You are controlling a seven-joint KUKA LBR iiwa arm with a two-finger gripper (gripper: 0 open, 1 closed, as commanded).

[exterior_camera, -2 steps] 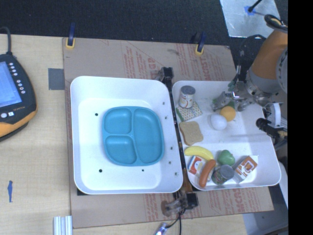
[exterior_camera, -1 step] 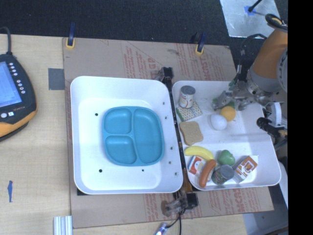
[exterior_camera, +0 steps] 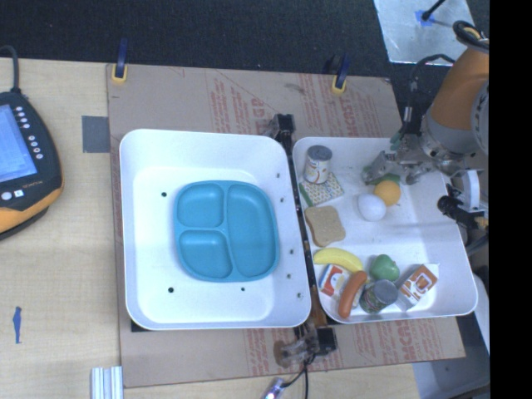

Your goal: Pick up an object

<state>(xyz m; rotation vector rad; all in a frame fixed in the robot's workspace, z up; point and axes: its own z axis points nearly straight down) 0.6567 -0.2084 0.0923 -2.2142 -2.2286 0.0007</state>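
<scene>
Bench: pale wood under a brown cardboard sheet (exterior_camera: pixel 208 98) held by two clamps at the far edge; dark floor beyond; orange-rimmed teach pendant (exterior_camera: pixel 21 169) at far left.
Left bin (exterior_camera: pixel 137 223): shallow, white, bearing a blue divided plate (exterior_camera: pixel 226 229) at its middle.
Right bin (exterior_camera: pixel 453 239): white, crowded with small play food.
Gripper (exterior_camera: pixel 391 166): low over the far right part of the right bin, on the grey arm with the orange band (exterior_camera: pixel 461 86) reaching in from the right; fingers too dark and tangled against the wrist to read, so spread or pressed together cannot be told; nothing seen pinched between them.
Nearest object: orange ball (exterior_camera: pixel 387 193), just near-side of the gripper, close to touching; round, so no long axis to align with.
Next nearest: white egg (exterior_camera: pixel 371 208), just beside the orange ball, toward the near left.
Others: small can (exterior_camera: pixel 317 164) upright at the far left corner; toast slice (exterior_camera: pixel 325 223) near it; banana (exterior_camera: pixel 339 258), long axis left to right; green pepper (exterior_camera: pixel 384 267); sausage (exterior_camera: pixel 352 294), slanted; tin (exterior_camera: pixel 380 297) and carton (exterior_camera: pixel 418 283) along the near edge.
Coming move, as judged: short shift toward the near side and down onto the orange ball.
Risk, as judged: ball rolling off into the egg.
</scene>
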